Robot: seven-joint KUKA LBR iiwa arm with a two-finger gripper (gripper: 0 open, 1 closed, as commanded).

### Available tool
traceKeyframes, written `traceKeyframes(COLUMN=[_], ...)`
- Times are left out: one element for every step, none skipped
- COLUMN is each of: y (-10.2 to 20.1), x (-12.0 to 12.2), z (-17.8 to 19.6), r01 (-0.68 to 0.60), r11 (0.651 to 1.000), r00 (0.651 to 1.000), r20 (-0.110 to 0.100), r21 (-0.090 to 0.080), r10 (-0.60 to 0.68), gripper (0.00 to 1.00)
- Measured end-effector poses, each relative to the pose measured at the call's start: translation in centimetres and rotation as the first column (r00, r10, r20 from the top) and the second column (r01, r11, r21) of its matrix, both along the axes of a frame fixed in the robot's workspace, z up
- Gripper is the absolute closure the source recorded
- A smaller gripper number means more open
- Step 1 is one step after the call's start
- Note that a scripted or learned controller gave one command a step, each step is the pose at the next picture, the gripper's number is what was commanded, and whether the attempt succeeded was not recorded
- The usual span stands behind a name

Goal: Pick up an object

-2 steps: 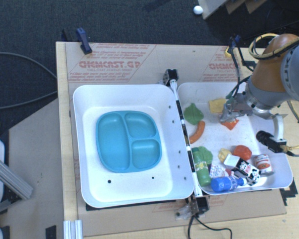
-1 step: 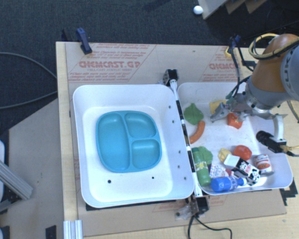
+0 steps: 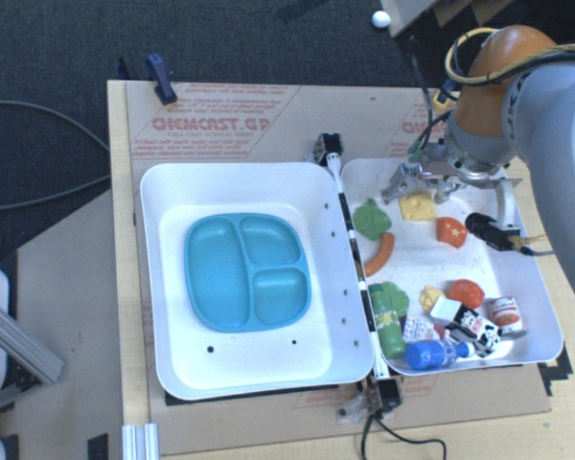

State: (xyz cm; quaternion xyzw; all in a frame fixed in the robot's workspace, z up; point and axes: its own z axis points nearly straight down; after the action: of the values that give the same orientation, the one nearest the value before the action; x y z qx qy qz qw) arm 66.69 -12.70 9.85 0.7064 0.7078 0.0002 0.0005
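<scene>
My gripper [image 3: 420, 188] is in the far part of the right bin [image 3: 537, 286], reaching in from the upper right. Its two metal fingers [image 3: 396, 186] are spread apart, so it is open. Just under and in front of them lies a yellow wedge [image 3: 418, 208]; no finger is closed on it. A red piece [image 3: 450, 231] lies to the right of the wedge, a green leafy piece [image 3: 371, 220] to its left, and an orange-red sausage shape [image 3: 379, 253] below that.
Near the right bin's front lie a broccoli [image 3: 388, 300], a tomato [image 3: 467, 292], a small can [image 3: 505, 314], a blue bottle [image 3: 426, 356] and several small toys. The left bin [image 3: 172, 190] holds a blue divided plate [image 3: 247, 271].
</scene>
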Motion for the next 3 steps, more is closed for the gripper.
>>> traceKeyframes(y=[-0.9, -2.4, -5.7], x=[0.0, -1.4, 0.0], z=[-0.1, -1.4, 3.7], r01=[0.001, 0.002, 0.002], r11=[1.0, 1.0, 1.0], r00=[1.0, 1.0, 1.0], r20=[0.001, -0.003, 0.002], r21=[-0.001, 0.0, -0.002], r10=[-0.001, -0.002, -0.002], gripper=[0.0, 0.0, 0.0])
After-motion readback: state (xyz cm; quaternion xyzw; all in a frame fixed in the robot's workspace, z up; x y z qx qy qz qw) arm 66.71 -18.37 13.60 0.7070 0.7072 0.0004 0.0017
